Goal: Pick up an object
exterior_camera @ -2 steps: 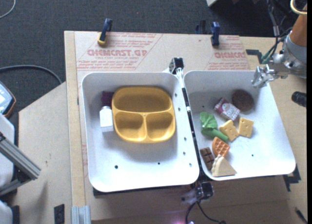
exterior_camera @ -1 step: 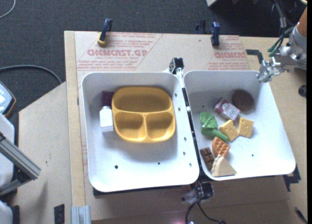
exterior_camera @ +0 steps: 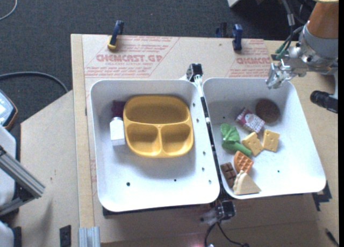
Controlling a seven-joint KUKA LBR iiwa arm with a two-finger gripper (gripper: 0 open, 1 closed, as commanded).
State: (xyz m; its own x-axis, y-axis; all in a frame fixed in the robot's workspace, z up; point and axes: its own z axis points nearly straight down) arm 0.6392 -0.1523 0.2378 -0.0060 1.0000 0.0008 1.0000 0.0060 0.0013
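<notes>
From above, we see the claw (exterior_camera: 276, 78) hanging over the right bin's (exterior_camera: 306, 133) far edge, and we cannot tell its state. Below it, toy foods crowd the bin's middle, the brown cookie (exterior_camera: 267, 110) nearest, presumably the easiest pick. The left bin (exterior_camera: 102, 154) carries a yellow tray (exterior_camera: 158, 125).
</notes>
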